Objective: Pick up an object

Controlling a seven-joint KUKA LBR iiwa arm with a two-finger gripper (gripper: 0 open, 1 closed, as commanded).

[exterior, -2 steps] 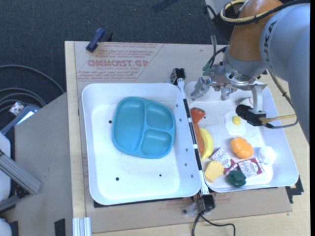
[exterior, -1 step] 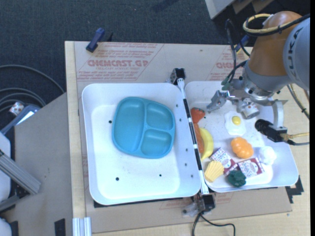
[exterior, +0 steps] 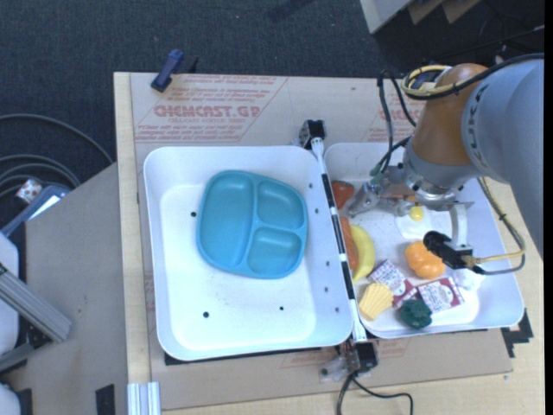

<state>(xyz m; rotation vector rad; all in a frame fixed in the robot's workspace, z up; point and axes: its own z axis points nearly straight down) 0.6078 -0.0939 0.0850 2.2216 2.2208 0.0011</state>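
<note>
A grey-and-orange robot arm reaches in from the right and lowers its pincer (exterior: 378,195) into the right bin (exterior: 380,158), close to the divider between the two white bins on the worktop (exterior: 216,102). The wrist hides the tip, so whether the pincer is apart or together cannot be told, and nothing is seen held.

The likeliest target is the red piece (exterior: 343,194), which lies against the bin's left wall just beside the pincer. It looks like small toy food: probably light, stiff and smooth, and apt to slide or roll if squeezed off-centre. A hold across its narrow middle would seem the safest.

The wall is the main obstacle, since it leaves little room for a jaw on that side. The banana (exterior: 364,253) lies just below the red piece along the same wall and could be nudged.

Further down the bin sit an orange piece (exterior: 422,260), a yellow ribbed piece (exterior: 374,301), a green piece (exterior: 415,316) and red-and-white packets (exterior: 441,294), crowded together near the front edge. The packets appear flat and thin, and would be hard to lift.

The left bin (exterior: 251,318) carries a teal divided plate (exterior: 252,225), well apart from the arm.
</note>
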